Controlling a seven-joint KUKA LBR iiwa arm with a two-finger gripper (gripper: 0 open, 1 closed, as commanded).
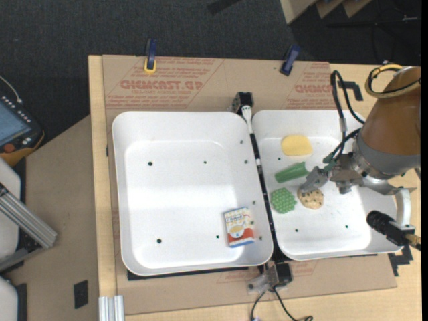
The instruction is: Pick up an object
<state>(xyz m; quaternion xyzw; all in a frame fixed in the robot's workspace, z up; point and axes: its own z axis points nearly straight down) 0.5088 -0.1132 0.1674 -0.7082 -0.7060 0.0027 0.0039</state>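
We log gripper over speckled round cookie | finger spread: cannot tell | beside: bumpy green disc, smooth yellow oval

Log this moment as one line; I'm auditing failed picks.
gripper: over right bin, at cookie | grasp: unconfirmed | nearby: green block, green round piece, yellow piece | left bin: small carton
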